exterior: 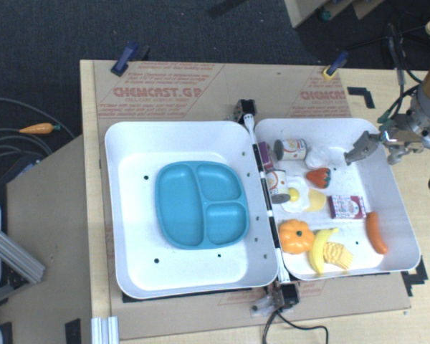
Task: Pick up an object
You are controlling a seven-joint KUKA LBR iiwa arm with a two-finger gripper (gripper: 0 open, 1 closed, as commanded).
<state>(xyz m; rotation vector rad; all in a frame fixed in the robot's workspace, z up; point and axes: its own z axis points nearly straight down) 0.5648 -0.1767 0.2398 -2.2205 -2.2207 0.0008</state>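
Where toys crowd, end effector (pixel 363 147) rimward.

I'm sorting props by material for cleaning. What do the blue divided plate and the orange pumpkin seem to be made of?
The blue divided plate looks like moulded plastic with a smooth, fairly matte finish: uniform colour, soft rounded compartment ridges. The orange pumpkin is probably plastic or rubber toy food: saturated even colour and a slight sheen, though the view is too coarse to tell hard from soft.

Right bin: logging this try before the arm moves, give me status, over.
Gripper over right bin's far right corner, nothing seen held. Red pepper nearest, just left of it, untouched. Can, pumpkin, banana also in bin.
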